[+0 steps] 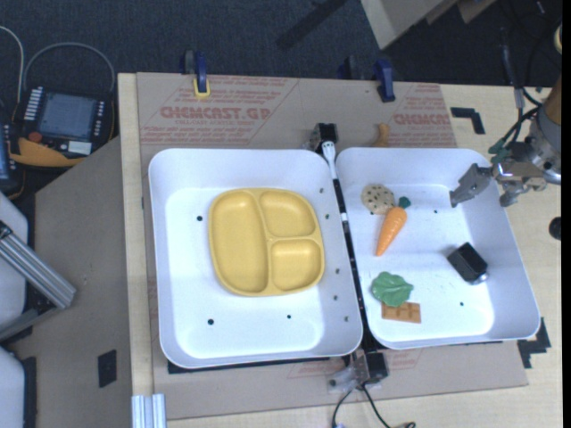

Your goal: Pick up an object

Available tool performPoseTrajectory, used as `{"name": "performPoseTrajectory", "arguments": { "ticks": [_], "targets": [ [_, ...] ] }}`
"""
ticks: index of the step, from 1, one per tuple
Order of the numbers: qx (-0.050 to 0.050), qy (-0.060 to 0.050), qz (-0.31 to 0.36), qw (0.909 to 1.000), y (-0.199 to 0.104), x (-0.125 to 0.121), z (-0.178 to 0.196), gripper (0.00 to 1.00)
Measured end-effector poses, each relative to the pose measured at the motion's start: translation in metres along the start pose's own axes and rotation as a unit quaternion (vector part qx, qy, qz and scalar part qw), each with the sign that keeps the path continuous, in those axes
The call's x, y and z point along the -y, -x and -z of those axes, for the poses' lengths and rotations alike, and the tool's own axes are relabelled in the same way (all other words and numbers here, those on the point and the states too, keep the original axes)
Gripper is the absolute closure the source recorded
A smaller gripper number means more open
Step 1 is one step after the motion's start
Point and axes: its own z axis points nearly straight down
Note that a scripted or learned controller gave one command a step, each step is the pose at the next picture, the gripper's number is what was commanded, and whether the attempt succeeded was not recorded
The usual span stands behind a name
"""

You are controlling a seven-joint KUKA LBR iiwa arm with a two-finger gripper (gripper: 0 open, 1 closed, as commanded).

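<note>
The right bin (500,324) holds a speckled cookie (377,196), an orange carrot (391,228) with a green top, a black block (467,262), a green leafy piece (391,286) and a small orange waffle piece (401,312). My gripper (489,188) hangs over the bin's far right corner, above and to the right of the black block. It is open, its fingers are spread wide, and nothing sits between them.
A yellow divided plate (266,239) lies in the left bin (178,328). Between the two bins runs a raised rim (343,230). Blue clamps (200,69) grip the board's far edge. A handheld control pendant (62,123) sits off the bench at the left.
</note>
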Motion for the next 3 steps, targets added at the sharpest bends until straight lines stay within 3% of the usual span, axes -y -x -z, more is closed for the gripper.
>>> {"name": "performPoseTrajectory", "arguments": {
  "ticks": [1, 3],
  "targets": [
    [0.001, 0.007, 0.002, 1.0, 0.0, -0.003, 0.007, 0.0],
    [0.0, 0.003, 0.001, 1.0, -0.006, -0.001, -0.099, 0.0]
  ]
}}
